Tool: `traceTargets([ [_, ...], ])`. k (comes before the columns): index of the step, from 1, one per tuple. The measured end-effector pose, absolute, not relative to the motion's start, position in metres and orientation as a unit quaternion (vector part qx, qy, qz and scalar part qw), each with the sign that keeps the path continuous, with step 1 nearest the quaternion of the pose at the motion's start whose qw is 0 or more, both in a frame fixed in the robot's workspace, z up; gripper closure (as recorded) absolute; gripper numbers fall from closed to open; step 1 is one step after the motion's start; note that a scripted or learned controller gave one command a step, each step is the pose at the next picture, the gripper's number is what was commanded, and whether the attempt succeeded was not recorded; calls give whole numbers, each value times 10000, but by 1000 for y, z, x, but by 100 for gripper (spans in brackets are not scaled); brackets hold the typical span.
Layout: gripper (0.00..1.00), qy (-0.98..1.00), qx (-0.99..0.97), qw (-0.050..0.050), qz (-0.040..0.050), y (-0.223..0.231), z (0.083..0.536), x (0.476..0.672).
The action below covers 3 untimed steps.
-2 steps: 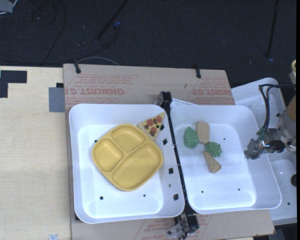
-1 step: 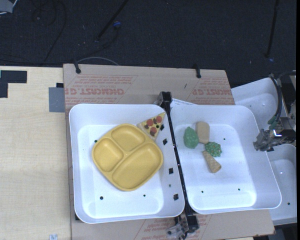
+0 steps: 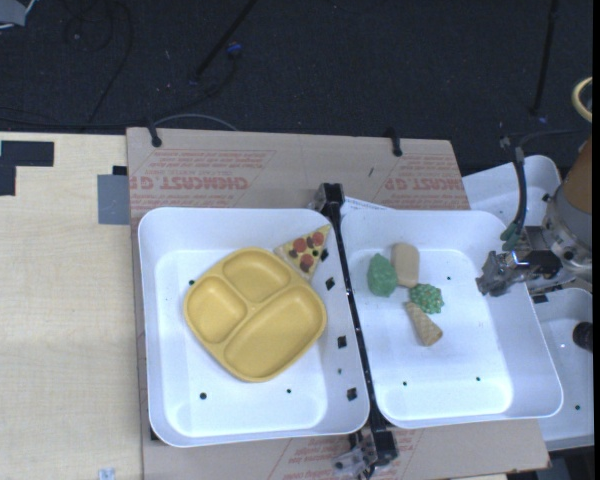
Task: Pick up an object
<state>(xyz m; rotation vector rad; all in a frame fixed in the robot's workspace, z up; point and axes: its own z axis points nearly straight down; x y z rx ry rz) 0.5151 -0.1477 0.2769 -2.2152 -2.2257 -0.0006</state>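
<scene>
Yellow divided plate; white bins; green lump; tan piece; red-dotted pizza slice.
</scene>
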Motion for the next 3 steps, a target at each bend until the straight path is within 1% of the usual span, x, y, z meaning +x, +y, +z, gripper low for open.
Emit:
traceTargets([
  [1,100,-7080,-7062,14,6,-106,275,522],
  [2,100,-7086,-7056,25,11,-53,256,529],
  [3,100,-7088,-7054,18,6,0,258,533],
])
